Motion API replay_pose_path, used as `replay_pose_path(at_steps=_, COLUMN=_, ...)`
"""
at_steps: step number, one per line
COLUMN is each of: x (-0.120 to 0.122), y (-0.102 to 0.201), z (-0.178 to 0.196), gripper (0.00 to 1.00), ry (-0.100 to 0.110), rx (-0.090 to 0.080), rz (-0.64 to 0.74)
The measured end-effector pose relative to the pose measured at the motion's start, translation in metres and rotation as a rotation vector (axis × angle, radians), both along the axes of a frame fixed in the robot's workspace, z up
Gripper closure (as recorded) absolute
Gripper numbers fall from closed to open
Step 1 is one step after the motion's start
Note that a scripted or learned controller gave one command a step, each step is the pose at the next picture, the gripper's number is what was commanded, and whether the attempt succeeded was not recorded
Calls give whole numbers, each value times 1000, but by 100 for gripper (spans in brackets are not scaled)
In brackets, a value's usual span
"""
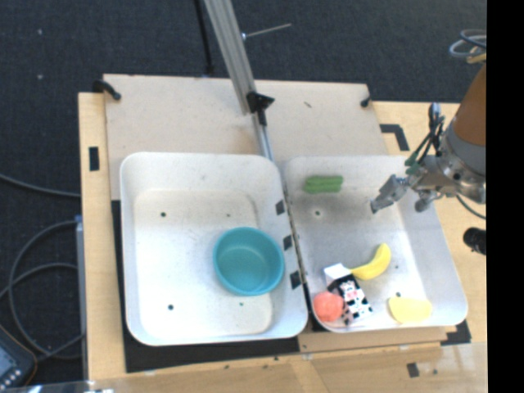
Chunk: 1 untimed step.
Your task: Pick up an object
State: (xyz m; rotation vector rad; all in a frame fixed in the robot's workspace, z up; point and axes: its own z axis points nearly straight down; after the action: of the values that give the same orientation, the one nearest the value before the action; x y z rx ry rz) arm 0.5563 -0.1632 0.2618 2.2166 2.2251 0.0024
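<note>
Two shallow white plastic bins sit side by side on a pale wooden bench. The left bin (164,187) holds a round teal bowl (248,259) near its right wall. The right bin (426,244) holds a green oblong block (323,184) near its far edge, a yellow banana (372,263) toward the middle, and, along the near edge, a pinkish-orange ball (328,305), a small black-and-white patterned box (348,293) touching it, and a flat yellow piece (408,309). The grey two-finger gripper (386,196) hangs over the right bin's far right part, with nothing between its fingers. A slanted aluminium bar (229,39) rises behind the bins.
</note>
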Motion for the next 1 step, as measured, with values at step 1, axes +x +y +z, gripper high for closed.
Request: replay_pose_path(at_steps=1, x=0, y=0, z=0, gripper=0, ry=-1, rx=0, rz=-1)
